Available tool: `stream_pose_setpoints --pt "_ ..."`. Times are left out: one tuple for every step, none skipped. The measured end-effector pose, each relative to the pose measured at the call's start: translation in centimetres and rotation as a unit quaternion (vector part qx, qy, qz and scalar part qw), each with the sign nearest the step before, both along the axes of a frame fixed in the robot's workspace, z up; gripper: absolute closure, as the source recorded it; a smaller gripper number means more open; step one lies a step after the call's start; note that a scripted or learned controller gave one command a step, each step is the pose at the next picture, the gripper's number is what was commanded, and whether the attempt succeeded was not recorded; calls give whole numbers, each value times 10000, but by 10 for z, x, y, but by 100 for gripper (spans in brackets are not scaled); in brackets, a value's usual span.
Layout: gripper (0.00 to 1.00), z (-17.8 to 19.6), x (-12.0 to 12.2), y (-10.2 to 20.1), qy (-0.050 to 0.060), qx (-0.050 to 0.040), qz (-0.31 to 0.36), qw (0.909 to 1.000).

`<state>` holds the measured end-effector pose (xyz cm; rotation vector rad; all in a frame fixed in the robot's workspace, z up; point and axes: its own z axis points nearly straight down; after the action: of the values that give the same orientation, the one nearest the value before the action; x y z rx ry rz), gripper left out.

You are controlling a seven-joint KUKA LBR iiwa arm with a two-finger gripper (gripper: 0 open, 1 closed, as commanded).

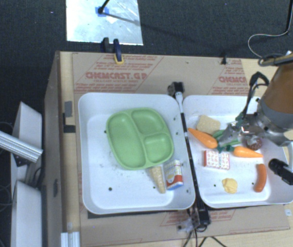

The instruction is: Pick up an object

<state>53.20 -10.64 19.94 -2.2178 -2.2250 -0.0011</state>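
My gripper hangs low over the right bin, near its middle back. Right under it lies a green piece, partly hidden by the gripper. An orange carrot lies just to its left and a second carrot just below it. A pale yellow block sits behind the first carrot. Nearer the front are a red-and-white box, a yellow lump and a sausage.
The left bin holds a green divided plate, a corn cob and a small can. The ridge between the bins runs front to back. The grey arm covers the right bin's far right side.
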Motion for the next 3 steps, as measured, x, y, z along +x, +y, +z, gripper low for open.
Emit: stream_pose_setpoints --pt "0 -111 -38 -17 9 1 -14 10000" --pt "0 -115 26 17 -8 -1 1 10000" --pt "100 -104 26 16 -14 0 1 10000"
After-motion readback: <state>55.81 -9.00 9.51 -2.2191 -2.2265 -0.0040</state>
